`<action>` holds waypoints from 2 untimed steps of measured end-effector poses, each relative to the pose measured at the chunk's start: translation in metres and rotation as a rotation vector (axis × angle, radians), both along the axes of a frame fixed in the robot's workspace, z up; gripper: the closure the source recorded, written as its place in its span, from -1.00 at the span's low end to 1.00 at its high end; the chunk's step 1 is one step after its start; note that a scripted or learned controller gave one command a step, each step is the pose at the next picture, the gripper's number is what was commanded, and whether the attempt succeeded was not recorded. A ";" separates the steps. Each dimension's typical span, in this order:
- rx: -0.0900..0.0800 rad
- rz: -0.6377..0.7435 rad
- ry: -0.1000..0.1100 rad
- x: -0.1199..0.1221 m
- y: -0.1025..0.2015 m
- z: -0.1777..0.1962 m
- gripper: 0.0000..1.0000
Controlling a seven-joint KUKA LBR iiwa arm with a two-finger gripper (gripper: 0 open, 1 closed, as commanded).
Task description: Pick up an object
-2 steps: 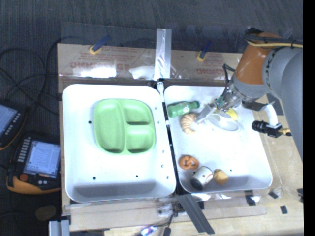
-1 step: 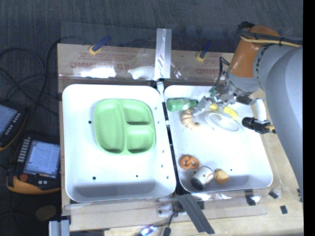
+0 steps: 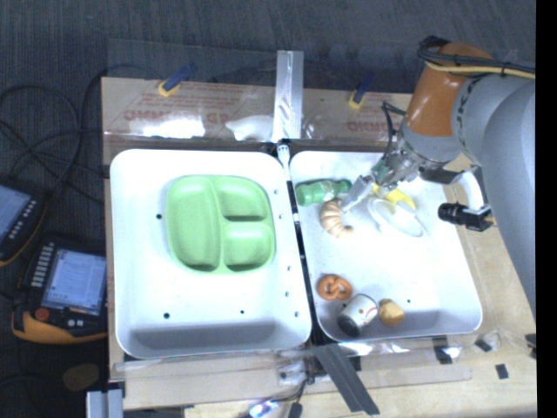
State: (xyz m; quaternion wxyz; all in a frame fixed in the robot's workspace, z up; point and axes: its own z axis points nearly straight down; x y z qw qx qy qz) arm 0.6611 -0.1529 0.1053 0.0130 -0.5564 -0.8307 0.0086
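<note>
Surface [image 3: 122,111] carries two white bins; my tool [image 3: 350,200] angles down over the right bin's [image 3: 452,273] croissant [image 3: 333,217], spread or pinching I cannot tell.

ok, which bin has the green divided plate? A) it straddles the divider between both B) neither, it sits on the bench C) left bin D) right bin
C: the green divided plate lies flat in the left bin, on its own, while the small items such as the green bottle lie in the right bin.
</note>
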 end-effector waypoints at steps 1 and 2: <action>0.005 0.043 -0.037 -0.051 -0.036 -0.017 -1.00; -0.003 -0.122 -0.031 -0.082 -0.024 0.062 -1.00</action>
